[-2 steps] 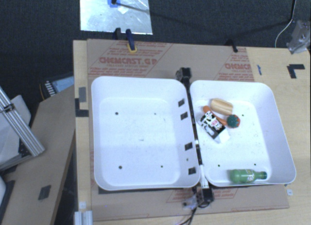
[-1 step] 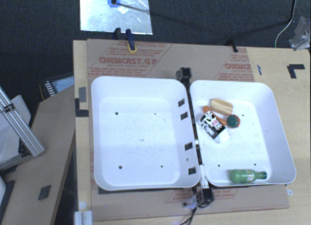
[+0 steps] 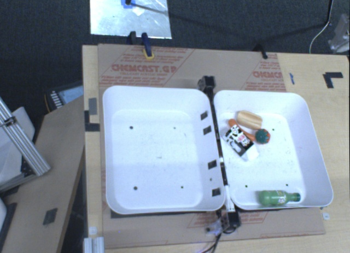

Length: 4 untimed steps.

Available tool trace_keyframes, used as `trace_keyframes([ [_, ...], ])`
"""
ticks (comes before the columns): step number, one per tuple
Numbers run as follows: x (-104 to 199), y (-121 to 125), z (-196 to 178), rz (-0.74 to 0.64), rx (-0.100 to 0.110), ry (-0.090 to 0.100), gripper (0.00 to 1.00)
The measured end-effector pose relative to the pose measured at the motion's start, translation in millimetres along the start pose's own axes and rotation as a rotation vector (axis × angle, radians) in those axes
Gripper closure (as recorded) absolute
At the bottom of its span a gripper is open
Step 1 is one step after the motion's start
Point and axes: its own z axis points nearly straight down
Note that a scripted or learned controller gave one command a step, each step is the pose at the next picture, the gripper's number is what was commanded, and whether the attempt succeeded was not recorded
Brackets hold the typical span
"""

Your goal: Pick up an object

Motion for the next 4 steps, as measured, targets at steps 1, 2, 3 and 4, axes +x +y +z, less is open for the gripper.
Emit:
trace_keyframes([
  [1, 0, 1, -11, -0.004, -0.003, -0.001, 1.00],
  [2, 0, 1, -23, -0.008, -0.007, -0.002, 1.00],
  [3, 0, 1, -34, -0.012, -0.010, -0.003, 1.00],
  [4, 0, 2, -45, -0.015, -0.014, -0.004, 1.00],
])
